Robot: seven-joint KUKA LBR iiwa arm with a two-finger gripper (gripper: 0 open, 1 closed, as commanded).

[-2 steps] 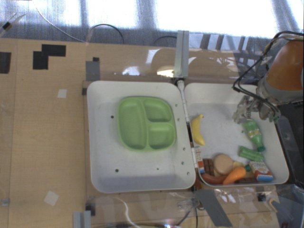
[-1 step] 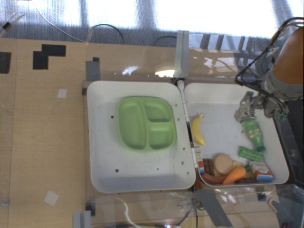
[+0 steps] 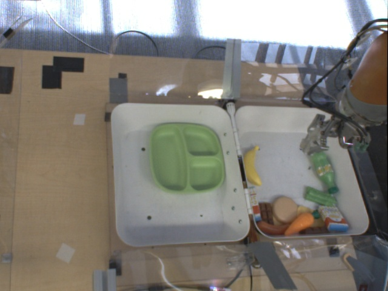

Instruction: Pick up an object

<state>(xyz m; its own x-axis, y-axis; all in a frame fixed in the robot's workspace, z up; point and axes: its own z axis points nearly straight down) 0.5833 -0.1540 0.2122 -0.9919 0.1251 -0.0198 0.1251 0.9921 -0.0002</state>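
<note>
My gripper (image 3: 314, 139) hangs over the right side of the right bin (image 3: 276, 126), just above the cap end of a green bottle (image 3: 324, 171) that lies on the bin floor. Whether it touches the bottle is unclear. A yellow banana (image 3: 252, 166) lies by the bin's left wall. Along the near wall sit an orange carrot (image 3: 299, 224), a tan round piece (image 3: 285, 210), a dark red sausage (image 3: 271, 227), a small green block (image 3: 319, 196) and a small colourful box (image 3: 334, 218).
The left bin (image 3: 130, 211) holds a green divided plate (image 3: 186, 157). A grey post (image 3: 231, 65) stands at the back between the two bins. Black cables (image 3: 330, 80) loop beside the arm at the right.
</note>
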